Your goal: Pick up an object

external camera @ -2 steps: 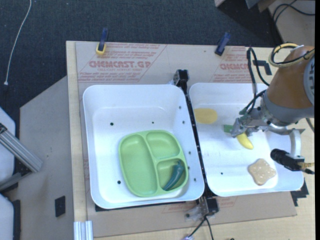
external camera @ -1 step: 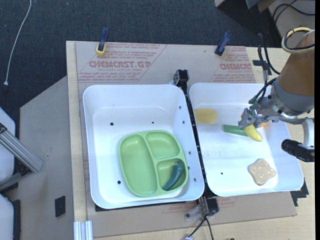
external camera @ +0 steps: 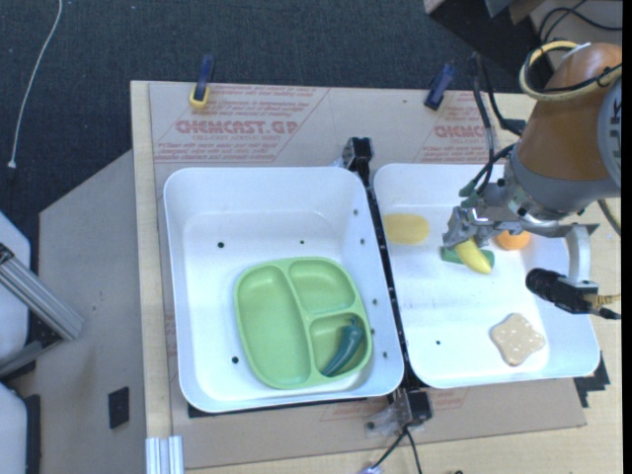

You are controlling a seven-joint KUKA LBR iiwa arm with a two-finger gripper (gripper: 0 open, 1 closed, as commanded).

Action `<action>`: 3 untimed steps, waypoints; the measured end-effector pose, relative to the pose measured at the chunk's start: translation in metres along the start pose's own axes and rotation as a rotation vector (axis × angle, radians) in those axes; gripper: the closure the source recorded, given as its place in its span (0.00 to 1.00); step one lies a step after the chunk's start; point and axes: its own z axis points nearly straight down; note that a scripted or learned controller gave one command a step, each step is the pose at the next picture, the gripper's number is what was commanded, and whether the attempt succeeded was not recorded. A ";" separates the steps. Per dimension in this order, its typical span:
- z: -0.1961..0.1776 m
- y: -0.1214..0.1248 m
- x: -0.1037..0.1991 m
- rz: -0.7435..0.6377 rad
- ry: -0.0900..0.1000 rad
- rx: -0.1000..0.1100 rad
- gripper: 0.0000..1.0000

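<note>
In the right bin [external camera: 553, 363], my gripper [external camera: 466, 233] hangs low over the back half, directly above a small yellow and green object [external camera: 474, 257] that pokes out beneath it. An orange ball [external camera: 513, 239] lies just to the right, partly hidden by the wrist. To the gripper's left rests a pale yellow lemon-like object [external camera: 406, 228]. Near the bin's front right lies a beige cracker-like piece [external camera: 517, 339].
The left bin [external camera: 197, 205] holds a green divided plate [external camera: 272, 324] with a teal pepper-like object [external camera: 345, 348] in its front right compartment. A black clamp [external camera: 357, 152] sits at the back where the bins meet. A black part [external camera: 558, 290] juts from the arm over the right bin.
</note>
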 end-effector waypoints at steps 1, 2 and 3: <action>-0.011 0.000 0.048 0.000 0.000 0.001 1.00; -0.018 0.003 0.094 0.000 0.000 0.002 1.00; -0.004 0.007 0.147 0.000 0.001 0.007 1.00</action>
